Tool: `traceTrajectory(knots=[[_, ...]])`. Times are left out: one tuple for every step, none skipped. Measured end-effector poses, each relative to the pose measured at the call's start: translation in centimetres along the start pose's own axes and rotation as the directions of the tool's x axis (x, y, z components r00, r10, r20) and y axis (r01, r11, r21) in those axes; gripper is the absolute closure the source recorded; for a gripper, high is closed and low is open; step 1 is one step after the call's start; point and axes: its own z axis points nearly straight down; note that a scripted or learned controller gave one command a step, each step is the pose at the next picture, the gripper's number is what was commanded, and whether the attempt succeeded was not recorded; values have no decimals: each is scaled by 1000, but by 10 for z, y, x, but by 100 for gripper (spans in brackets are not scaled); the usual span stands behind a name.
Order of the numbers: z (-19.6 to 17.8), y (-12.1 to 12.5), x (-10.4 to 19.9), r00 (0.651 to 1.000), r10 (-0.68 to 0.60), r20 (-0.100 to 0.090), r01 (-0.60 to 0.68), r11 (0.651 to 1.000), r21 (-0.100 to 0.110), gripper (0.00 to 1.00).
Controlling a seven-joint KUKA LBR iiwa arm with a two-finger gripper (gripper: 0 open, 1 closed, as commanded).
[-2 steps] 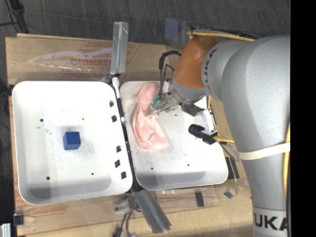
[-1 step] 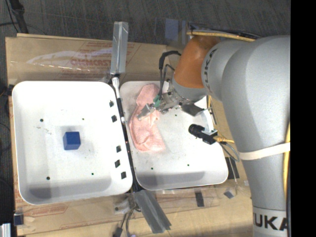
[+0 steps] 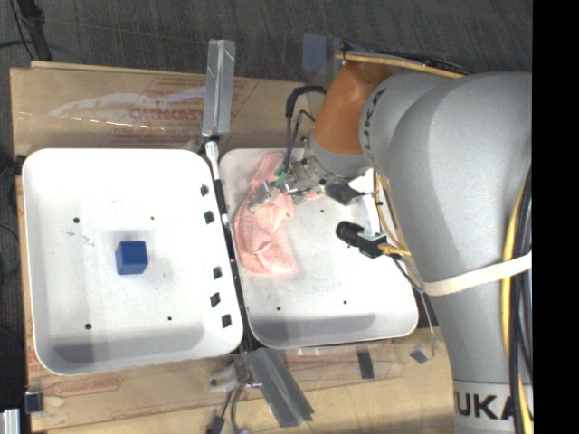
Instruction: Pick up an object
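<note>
The arm comes in from three o'clock, orange band above the wrist, and the claw (image 3: pixel 288 181) is down at the top end of the pink cloth (image 3: pixel 265 229) in the right-hand bin (image 3: pixel 398 319). Whether the claw is spread or closed, and whether it has any fabric pinched, I cannot tell from up here (the wrist hides the tips).

The cloth lies crumpled along the bin's nine o'clock side, running from about twelve down toward six, close against the wall shared with the left-hand bin (image 3: pixel 54 351). It looks soft, limp and light, so expect it to sag and trail rather than lift as one piece. A ridge or bunched fold is the place to take it; the rumpled part at twelve o'clock, where the claw sits, offers more to bite than the flatter lower end. A flat spot would likely slip out of a pinch.

Over in the left-hand bin, a small blue cube (image 3: pixel 132 257) sits alone, well apart: stiff, square-sided, an easier grip across opposite faces. Both bins rest on the bench (image 3: pixel 109 98).
</note>
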Motion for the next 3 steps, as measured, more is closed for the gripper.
traceTrajectory(knots=[[0,0,0,1000,0,0,0,1000,0,0],[-10,1,1,1000,-6,-1,6,1000,0,100],[-100,26,54,994,-105,-1,105,994,0,100]])
